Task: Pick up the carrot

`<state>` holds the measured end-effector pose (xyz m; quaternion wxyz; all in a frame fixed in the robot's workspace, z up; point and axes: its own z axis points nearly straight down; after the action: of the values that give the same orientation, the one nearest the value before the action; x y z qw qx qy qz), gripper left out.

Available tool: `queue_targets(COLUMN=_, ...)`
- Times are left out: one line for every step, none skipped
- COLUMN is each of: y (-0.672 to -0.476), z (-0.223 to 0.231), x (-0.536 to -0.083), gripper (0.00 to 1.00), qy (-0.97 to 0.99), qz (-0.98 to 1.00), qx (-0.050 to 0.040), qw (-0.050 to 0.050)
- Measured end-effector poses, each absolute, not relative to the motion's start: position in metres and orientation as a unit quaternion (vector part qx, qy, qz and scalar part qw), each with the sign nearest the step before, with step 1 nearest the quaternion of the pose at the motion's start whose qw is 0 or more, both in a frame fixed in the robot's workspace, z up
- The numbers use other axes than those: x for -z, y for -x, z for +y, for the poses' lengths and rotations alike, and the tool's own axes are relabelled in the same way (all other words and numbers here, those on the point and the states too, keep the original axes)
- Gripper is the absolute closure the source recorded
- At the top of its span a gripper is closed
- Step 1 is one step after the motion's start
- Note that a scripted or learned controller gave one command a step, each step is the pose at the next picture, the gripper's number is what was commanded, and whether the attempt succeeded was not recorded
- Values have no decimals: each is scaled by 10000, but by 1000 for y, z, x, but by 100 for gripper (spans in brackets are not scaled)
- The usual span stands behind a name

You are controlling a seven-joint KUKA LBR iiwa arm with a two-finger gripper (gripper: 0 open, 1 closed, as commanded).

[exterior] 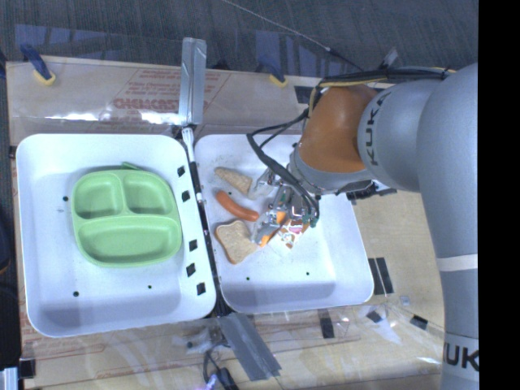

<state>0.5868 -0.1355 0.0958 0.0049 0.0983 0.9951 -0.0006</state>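
Observation:
In the right bin (341,279) my gripper (276,222) points down and to the left, low over the bin floor. Orange patches that look like the carrot (279,216) show slanted right at the gripper's tip, mostly hidden by it, with a lower end near the toast. I cannot make out whether the carrot is gripped or only lying under the tip. Whether it is lifted off the floor is also unclear.
An orange-red sausage (236,205) lies just left of the gripper. A toast slice (234,240) sits below it and a bread piece (233,179) above it. The left bin (36,242) holds a green divided plate (126,218). The divider between the bins runs near the sausage.

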Motion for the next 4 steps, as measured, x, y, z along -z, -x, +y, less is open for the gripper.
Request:
queue_targets(y=-588, z=-133, x=-106, gripper=100, qy=-941, qz=9956, qx=8, qw=47)
queue_targets(y=-603, z=-76, x=-207, gripper=100, qy=-2152, qz=9766, qx=-4, qw=26)
queue_targets(y=-585, z=-41, x=-217, gripper=100, qy=-3082, qz=9513, qx=5, qw=-17)
queue_targets(y=-557, z=-35, x=-191, gripper=100, qy=-3163, qz=9486, qx=6, qw=-9)
